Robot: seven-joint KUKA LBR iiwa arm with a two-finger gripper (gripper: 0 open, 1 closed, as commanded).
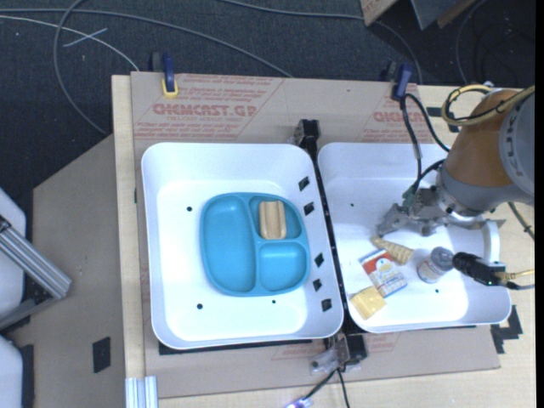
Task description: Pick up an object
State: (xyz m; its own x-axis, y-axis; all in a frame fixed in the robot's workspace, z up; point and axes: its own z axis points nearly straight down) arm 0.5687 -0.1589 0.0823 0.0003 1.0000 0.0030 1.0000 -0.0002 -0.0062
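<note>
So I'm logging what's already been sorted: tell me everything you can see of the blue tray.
The blue tray looks like smooth plastic, with rounded corners and three compartments: one large on the left, two smaller on the right. It lies flat, slightly turned, in the middle of the left bin. A tan block rests in its upper right compartment.

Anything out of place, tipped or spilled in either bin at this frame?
Nothing stands out. The blue divided plate sits flat in the left bin with a tan piece in its upper right compartment. The small items lie loose in the right bin, none spilled over its rim.
</note>
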